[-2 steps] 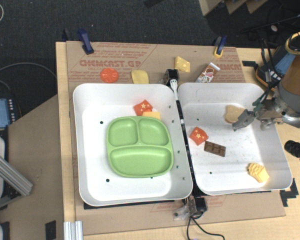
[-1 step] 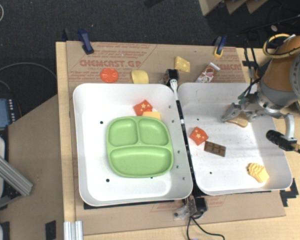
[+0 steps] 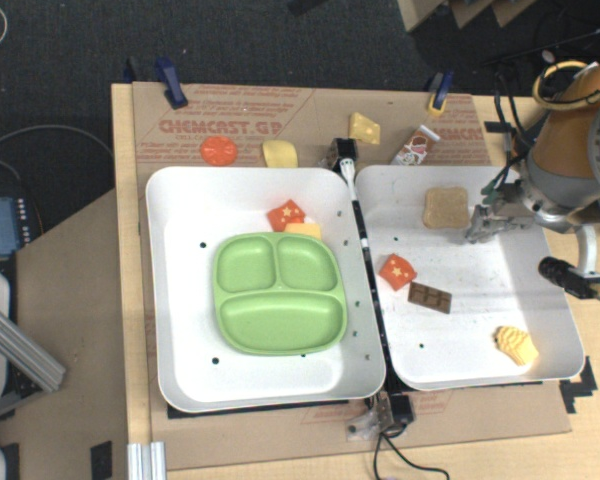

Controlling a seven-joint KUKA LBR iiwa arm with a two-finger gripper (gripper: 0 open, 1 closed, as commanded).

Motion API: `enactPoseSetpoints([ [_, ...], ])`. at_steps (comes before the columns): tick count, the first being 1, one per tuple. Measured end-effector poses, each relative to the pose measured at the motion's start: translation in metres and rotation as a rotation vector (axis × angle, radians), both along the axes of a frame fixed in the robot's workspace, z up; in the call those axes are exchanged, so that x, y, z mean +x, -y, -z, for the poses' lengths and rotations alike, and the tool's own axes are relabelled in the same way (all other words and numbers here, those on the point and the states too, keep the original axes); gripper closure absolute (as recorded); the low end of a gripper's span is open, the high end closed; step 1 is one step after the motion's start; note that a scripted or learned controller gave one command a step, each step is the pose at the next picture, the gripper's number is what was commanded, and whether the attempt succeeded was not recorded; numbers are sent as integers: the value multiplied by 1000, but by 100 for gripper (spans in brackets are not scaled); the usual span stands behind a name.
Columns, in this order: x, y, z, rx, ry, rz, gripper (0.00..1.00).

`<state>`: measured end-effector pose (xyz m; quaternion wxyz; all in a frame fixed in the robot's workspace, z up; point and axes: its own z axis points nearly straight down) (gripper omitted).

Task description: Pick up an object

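The right bin holds a tan bread slice at its back, a red block with a yellow star, a brown chocolate bar and a yellow ridged piece near the front right. My gripper hangs low over the right bin, just right of the bread slice, with nothing seen between its fingers. The grey arm with its orange band comes in from the right edge.
The left bin holds a green divided plate, with a second red star block and a pale yellow piece behind it. On the cardboard behind the bins lie an orange disc, two yellow pieces and a small carton.
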<state>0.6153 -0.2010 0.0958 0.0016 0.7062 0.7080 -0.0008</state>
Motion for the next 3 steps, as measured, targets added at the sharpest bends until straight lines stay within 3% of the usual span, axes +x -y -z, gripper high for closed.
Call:
enactPoseSetpoints([
  [1, -21, 25, -82, -3, 9, 4, 100],
  [2, -84, -33, -110, 7, -3, 0, 100],
  [3, -114, -81, -93, 8, -7, -1, 100],
])
